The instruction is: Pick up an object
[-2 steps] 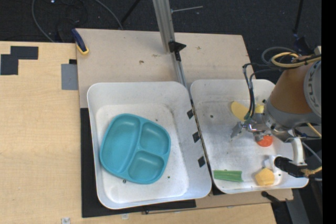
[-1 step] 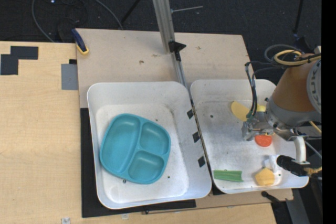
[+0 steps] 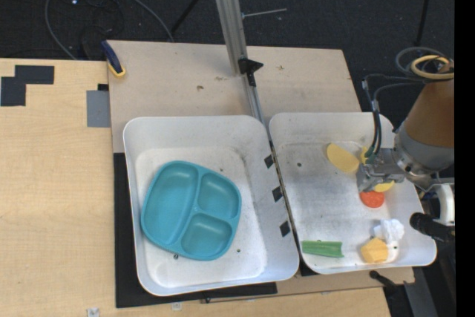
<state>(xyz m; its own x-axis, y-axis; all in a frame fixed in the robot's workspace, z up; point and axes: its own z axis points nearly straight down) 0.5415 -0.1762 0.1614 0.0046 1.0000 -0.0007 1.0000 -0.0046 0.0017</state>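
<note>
Observing: one moment, camera above the bench, looking down at a slant on both bins.
Arm: grey body with orange band (image 3: 434, 111) enters from the right side and reaches over the right bin (image 3: 319, 159).
Gripper: gripper (image 3: 377, 182) sits low over the right part of the right bin, just above a small orange-red object; opening state cannot be told, the wrist hides it.
Orange-red object: small rounded piece (image 3: 372, 198) directly below the gripper, touching or nearly touching it; not shown to be gripped.
Yellow object: flat rounded piece (image 3: 343, 157) just left of the gripper, near the bin's upper right.
Green object: long flat green piece (image 3: 322, 249) lies near the front edge of the right bin, well apart from the gripper.
Yellow-orange object: chunky piece (image 3: 375, 251) in the front right corner area, with a small white crumpled object (image 3: 392, 229) just beside it.
Left bin: white bin (image 3: 148, 137) holds a teal divided plate (image 3: 192, 210) with three compartments, lying flat.
Bench: tan board (image 3: 185, 78) behind the bins carries an upright metal post (image 3: 230, 18).
</note>
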